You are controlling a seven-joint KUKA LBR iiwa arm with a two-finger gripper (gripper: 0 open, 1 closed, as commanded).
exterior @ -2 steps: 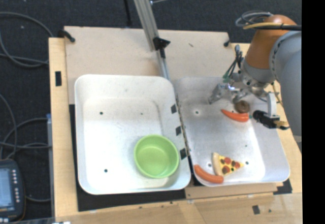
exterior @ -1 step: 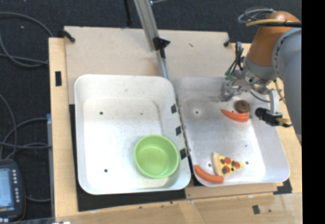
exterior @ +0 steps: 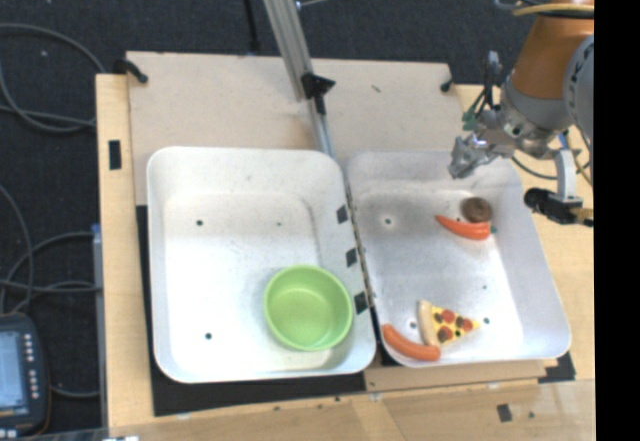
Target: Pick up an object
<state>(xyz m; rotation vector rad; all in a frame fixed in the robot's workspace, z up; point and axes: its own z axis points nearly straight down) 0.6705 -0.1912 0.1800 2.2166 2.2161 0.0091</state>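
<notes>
My gripper [exterior: 464, 165] hangs over the far edge of the right bin [exterior: 520, 259], nothing visible between its fingers. Just in front of it, a small brown round object [exterior: 476, 209] lies beside an orange carrot-like piece [exterior: 463, 226]. A toy pizza slice [exterior: 443, 323] and an orange-red sausage [exterior: 409, 343] rest near the right bin's front edge. A green bowl [exterior: 308, 306] sits in the left bin [exterior: 200, 259] at its front right corner.
A slanted metal pole [exterior: 290, 39] rises from the bench behind the seam between the bins. Cables [exterior: 565, 199] hang at the arm's side near the right bin's far right corner.
</notes>
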